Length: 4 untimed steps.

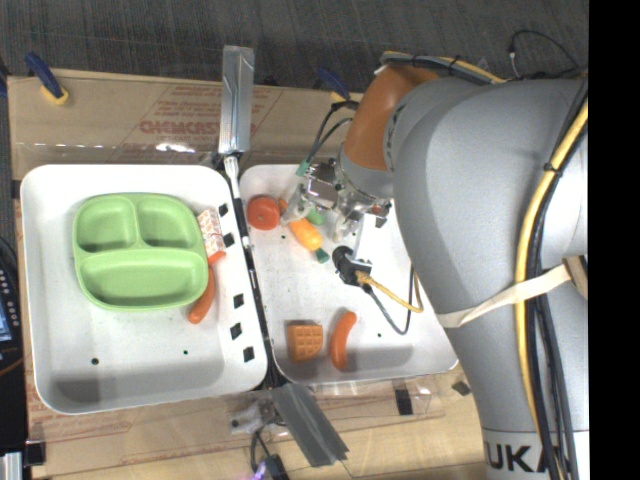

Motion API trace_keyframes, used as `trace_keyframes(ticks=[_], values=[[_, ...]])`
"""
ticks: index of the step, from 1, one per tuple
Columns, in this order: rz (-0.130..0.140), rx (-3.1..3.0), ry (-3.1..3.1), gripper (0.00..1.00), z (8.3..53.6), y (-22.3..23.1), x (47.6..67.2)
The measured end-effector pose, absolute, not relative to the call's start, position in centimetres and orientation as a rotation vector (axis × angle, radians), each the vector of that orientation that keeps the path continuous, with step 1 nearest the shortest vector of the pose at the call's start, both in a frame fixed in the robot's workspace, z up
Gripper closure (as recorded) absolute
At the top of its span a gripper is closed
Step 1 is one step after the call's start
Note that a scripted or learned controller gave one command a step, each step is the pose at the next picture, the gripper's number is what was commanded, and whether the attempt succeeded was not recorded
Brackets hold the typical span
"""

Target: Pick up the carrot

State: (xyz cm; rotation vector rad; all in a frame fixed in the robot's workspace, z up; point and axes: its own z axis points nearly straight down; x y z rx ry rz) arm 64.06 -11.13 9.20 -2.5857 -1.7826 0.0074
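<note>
The carrot [307,234], a short orange piece with a green end, lies in the right bin [390,353] near its upper left. My gripper [327,202] hangs just above and to the right of it, close to the carrot's upper end. The wrist and orange band cover the gripper's top. Nothing is visibly held.
A red tomato [263,212] lies just left of the carrot. A waffle [306,340] and a red sausage [342,338] sit at the right bin's front. The left bin [60,368] holds a green divided plate [140,250], an orange-red stick [203,303] and a small pink item [210,230].
</note>
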Motion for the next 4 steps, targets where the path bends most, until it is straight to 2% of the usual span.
trace_keyframes(ticks=[1,2,3,4], values=[[0.010,-2.573,-1.795,1.00,10.2,-10.8,64.1],[-0.001,-2.646,-1.693,1.00,19.4,-6.7,65.7],[0.006,-2.685,-1.624,1.00,9.1,-10.9,65.6],[-0.003,-2.482,-1.927,1.00,23.2,-4.6,65.8]])
